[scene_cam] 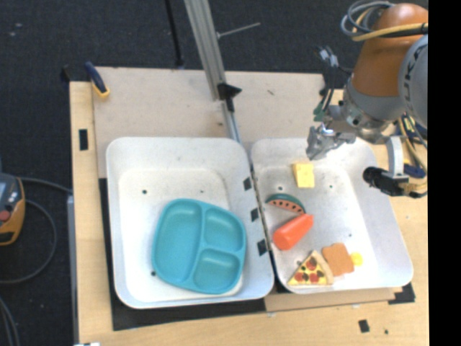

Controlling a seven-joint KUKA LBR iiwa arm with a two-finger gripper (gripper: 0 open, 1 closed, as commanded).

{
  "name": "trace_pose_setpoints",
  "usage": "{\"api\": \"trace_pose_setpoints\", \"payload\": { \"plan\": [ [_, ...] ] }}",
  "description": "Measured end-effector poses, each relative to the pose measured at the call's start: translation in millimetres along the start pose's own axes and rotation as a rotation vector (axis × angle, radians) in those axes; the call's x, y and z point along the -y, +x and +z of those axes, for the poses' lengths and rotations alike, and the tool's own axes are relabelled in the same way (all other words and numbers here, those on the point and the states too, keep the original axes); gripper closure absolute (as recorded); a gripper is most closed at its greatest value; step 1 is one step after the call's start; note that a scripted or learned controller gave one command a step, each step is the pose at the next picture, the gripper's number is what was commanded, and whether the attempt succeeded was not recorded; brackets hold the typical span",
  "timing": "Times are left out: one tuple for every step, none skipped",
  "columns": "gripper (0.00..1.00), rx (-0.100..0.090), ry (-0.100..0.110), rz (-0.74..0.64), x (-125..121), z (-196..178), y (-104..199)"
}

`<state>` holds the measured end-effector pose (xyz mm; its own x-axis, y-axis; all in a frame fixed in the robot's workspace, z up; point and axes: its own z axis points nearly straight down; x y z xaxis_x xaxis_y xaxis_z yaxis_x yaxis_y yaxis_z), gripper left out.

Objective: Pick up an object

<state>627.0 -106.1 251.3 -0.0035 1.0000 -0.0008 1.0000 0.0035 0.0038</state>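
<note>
Arm [385,56] cut off by right edge; gripper [318,144] fingers too small to resolve; orange device [9,211] cut by left edge.

Teal divided plate [199,246]: smooth glossy plastic. White bins [130,193]: matt, speckled plastic. Desk [158,107]: matt pale wood. Upright rail [204,38]: metal.

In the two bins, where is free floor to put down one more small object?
Right bin: bare floor along its right side, right of the carrot and cheese cube. Left bin: a bare strip above the blue divided plate. Crowded: the right bin's lower left, with watermelon slice, pizza slice and bread piece.
</note>
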Motion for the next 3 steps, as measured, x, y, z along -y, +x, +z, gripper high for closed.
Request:
{"api": "trace_pose_setpoints", "payload": {
  "plan": [
    [1.00, -0.001, 0.004, -0.002, 18.3, 6.7, 44.2],
    [1.00, -0.003, 0.003, -0.004, 29.0, -3.8, 97.0],
    [1.00, -0.002, 0.004, -0.003, 41.4, 8.4, 144.0]
  ]
}}
